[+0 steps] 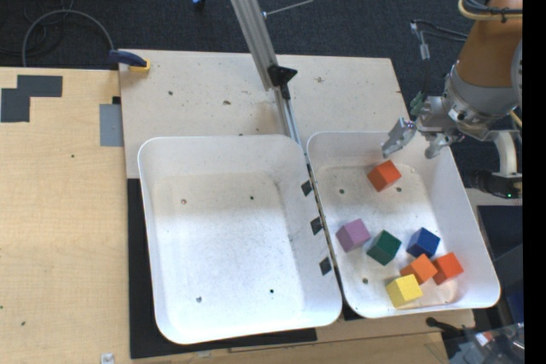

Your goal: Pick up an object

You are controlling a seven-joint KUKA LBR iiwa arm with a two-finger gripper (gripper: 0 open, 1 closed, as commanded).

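The camera view looks down at a slant on a pale surface [213,94] that carries two shallow white bins side by side. The left bin [162,183] shows its bare speckled floor. The right bin [478,226] holds the blocks.

The grey arm with its orange band [488,47] reaches in from the right, and its pincer [418,139] hangs over the upper edge of the right bin. Its two fingers stand spread wide apart, one finger [397,136] to the left and the other to the right, with nothing between them.

An orange block [384,176] lies alone near the top of the right bin, just below and a little left of the pincer, not touching it. Lower in the same bin sits a loose cluster: a purple block [353,234], with a dark green block [384,247] just beside it, and a blue block [423,242] to the right of that. Below these, near the bin's lower right corner, a yellow block [403,290], a second orange block [421,269] and a red-orange block [448,267] sit close together.

A slanted metal post [252,17] rises from the surface behind the bins.
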